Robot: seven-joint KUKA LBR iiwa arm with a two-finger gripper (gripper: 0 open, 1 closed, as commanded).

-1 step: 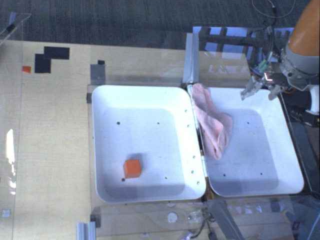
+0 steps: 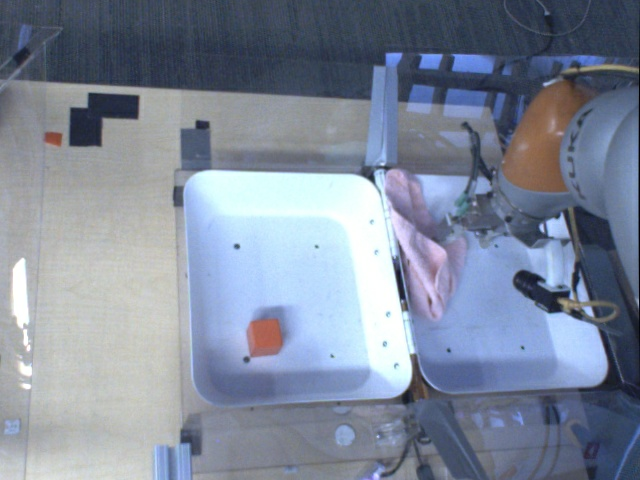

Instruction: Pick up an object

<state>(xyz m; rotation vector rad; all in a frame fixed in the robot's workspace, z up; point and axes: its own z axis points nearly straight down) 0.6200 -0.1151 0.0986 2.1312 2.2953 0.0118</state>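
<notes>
No writing, label, brand or number can be read anywhere here. The bench [image 2: 100, 298] carries black patches [image 2: 98, 116] and a small orange square [image 2: 53, 139] near its far left corner, but these are plain shapes, not letters or signs. The two white bins [image 2: 290, 198] bear only small dark dots, and the orange cube [image 2: 265, 337] has blank faces.

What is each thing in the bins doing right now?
orange block: sitting flat in the left bin, nothing touching it.
pink cloth: crumpled, draped along the right bin's left wall.
end effector: over the right bin, beside the cloth.
</notes>
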